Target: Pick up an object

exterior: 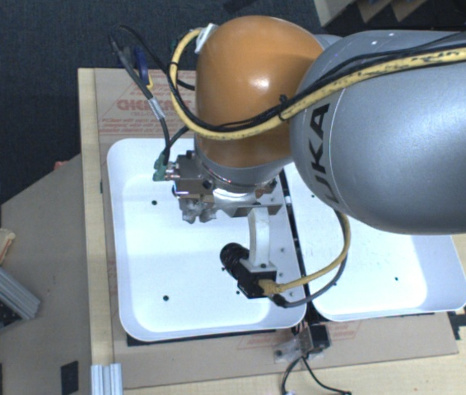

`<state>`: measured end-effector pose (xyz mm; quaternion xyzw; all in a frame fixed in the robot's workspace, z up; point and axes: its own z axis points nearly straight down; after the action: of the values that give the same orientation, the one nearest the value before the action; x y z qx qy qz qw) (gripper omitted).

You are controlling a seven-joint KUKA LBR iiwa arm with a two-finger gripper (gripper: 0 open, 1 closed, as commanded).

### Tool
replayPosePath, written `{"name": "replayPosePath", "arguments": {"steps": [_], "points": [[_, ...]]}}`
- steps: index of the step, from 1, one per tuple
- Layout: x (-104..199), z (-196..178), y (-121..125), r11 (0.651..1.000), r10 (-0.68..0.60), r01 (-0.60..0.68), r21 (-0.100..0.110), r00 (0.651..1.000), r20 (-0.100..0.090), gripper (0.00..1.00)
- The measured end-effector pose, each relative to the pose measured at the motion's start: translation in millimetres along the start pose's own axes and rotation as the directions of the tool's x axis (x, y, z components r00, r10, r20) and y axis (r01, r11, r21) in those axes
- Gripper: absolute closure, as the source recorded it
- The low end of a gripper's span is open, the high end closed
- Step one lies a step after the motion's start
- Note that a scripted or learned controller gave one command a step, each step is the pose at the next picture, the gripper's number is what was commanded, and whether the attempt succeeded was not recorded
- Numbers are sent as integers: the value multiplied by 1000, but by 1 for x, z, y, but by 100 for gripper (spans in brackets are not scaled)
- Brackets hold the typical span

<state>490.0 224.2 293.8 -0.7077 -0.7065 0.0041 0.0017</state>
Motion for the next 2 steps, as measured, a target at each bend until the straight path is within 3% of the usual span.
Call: {"name": "replayPosePath", "arguments": {"steps": [1, 2], "points": [[-85, -42, -11, 1000, 7, -7, -12, 1000, -3, 100], [-84, -69, -11, 1000, -2, 2, -12, 1000, -4, 100]]}}
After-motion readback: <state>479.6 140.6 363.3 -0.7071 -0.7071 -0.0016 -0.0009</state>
